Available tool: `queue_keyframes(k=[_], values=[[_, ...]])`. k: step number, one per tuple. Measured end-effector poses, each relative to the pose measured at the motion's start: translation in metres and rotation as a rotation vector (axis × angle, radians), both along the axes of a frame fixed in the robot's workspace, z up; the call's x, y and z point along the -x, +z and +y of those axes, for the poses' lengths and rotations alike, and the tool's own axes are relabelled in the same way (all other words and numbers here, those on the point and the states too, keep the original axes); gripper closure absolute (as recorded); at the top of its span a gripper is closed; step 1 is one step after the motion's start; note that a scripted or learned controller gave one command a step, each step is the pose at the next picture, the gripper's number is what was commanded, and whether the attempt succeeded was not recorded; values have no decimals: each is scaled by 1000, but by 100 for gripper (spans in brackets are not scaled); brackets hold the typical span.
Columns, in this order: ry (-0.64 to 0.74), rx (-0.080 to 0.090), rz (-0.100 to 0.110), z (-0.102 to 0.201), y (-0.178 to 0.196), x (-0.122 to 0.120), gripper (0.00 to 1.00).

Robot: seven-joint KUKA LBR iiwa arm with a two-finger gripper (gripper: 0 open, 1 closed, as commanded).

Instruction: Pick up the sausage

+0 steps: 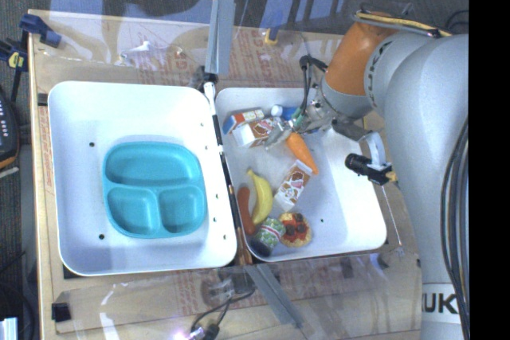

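At the near edge of the right bin, a round green-lidded cup and a packet of red and dark berries sit side by side against the front wall. Just beyond them, the sausage, a smooth reddish-brown cylinder, lies lengthwise along the bin's left wall, touching a curved yellow banana on its right. A small printed carton rests tilted beside the banana. The sausage lies well apart from the gripper, nearer the camera and to its left, with the banana and carton between them. Farther back, a tapering orange carrot points toward the bin's centre, its thick end just beside the gripper. The gripper, metallic and slender, hangs low over the far part of the bin next to a red, white and blue milk carton; how far it is open cannot be told, and nothing can be seen held in it. Behind it rises the grey arm with its glossy orange band. In the left bin, a smooth turquoise plastic tray with three compartments lies flat. Both bins are shallow, white and round-cornered, resting on a tabletop covered by a clear sheet.
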State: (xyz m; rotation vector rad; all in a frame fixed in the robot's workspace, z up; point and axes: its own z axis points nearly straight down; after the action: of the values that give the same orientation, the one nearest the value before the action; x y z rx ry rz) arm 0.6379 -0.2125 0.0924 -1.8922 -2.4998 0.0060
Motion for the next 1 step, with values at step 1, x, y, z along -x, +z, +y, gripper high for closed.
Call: queue_keyframes(k=[1], values=[[108,0,-2,66,-1,-9,0]])
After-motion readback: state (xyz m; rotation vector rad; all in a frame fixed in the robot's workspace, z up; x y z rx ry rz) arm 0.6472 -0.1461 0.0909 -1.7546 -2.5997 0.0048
